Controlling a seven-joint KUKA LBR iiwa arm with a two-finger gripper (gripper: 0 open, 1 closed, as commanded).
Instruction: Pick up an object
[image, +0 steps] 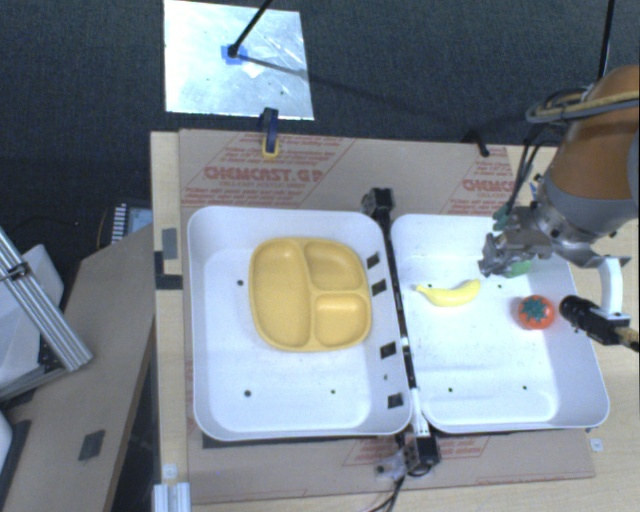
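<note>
**Hovering over the right bin, grasp not yet made**

Reaching in from the right edge of the table, the arm (590, 160) holds its gripper (505, 255) low over the far part of the right bin (500, 405). The wrist is a tangle of grey metal with a fleck of green showing, and from this slanted look down I cannot tell whether the fingers are apart or together; nothing is visibly held between them.

Two candidate objects lie on that bin's floor. A banana (449, 292) rests just beside the gripper, toward the bin's middle and close to the divider between the bins, lying roughly crosswise with its curve bowing toward the near edge. A small orange-red round fruit with a green top (535, 312) sits near the bin's right wall, a little apart from the banana. Both lie flat and free of each other, which leaves room for a descent on either one.

The left bin (215, 400) carries a yellow divided plate (308, 293) at its centre, well apart from the gripper and unlikely to matter for this attempt.

Judging by where the gripper sits, the banana looks the likelier target, and the pick seems at its approach stage. Its slim, curved body would suit a grasp across the narrow width; a slight offset could simply nudge it aside.
</note>
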